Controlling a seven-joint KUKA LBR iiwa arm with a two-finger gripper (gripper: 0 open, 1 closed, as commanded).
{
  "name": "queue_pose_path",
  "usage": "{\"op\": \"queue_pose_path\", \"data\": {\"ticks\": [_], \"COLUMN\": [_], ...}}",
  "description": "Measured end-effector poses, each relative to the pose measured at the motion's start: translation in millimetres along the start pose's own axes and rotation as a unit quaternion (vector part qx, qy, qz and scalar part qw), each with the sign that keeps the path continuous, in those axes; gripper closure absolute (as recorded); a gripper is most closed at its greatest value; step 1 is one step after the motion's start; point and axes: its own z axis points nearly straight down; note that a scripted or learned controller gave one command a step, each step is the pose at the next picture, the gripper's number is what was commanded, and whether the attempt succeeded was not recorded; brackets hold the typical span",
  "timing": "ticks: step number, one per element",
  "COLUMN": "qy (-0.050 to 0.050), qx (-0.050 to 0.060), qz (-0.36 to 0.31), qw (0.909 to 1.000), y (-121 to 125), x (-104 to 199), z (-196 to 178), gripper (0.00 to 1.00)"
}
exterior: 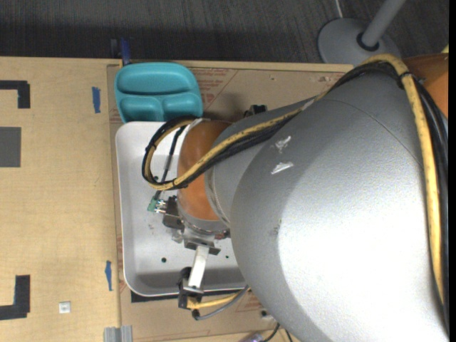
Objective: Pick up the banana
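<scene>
1. Position. The arm (pixel 328 205) stood over the white bin (pixel 132 212), wrist pointing down, with the gripper (pixel 184 232) low above the bin floor. A teal moulded object (pixel 158 91) sat at the bin's far rim.
2. Gripper state. I could not tell how the gripper was set, as the wrist hid it.
3. Target. I could not tell where the banana lay, since the arm covered most of the bench.
4. Handling. I judged the banana light, curved, smooth-skinned and easily bruised. I would grip it across the middle, on its narrow width, with modest force. A hold near either tip would likely let it swing or slip.
</scene>
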Motion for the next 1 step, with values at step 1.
{"op": "queue_pose_path", "data": {"ticks": [1], "qy": [-0.005], "qx": [0.003], "qz": [0.187], "qw": [0.9824], "y": [-0.3], "x": [-3.9], "z": [-96.3], "gripper": [1.00]}}
